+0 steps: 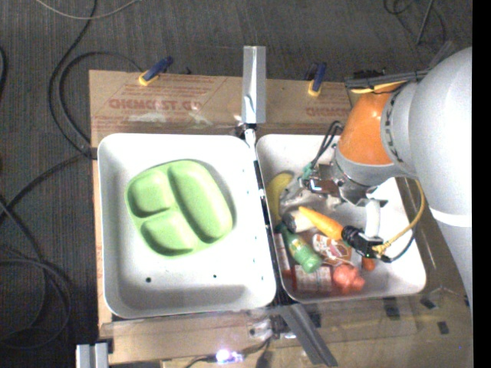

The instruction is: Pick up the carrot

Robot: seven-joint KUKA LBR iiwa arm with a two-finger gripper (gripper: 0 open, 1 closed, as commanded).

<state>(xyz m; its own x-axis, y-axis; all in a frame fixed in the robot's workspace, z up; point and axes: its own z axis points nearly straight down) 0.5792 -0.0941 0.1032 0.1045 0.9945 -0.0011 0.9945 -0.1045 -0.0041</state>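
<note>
I see my arm [430,129] reaching in from the right, its orange band [367,133] just above the wrist, bent down over the right bin [410,278]. My gripper [301,204] hangs low inside that bin, toward its left half.

Both bins [115,205] are white. The left one holds a light green divided plate [179,205]. In the right bin lie an orange carrot [321,221], a yellow banana [278,190], a green bottle [301,253] and a red item [349,280]. The tabletop [192,106] is brown cardboard with faded red lettering.
</note>
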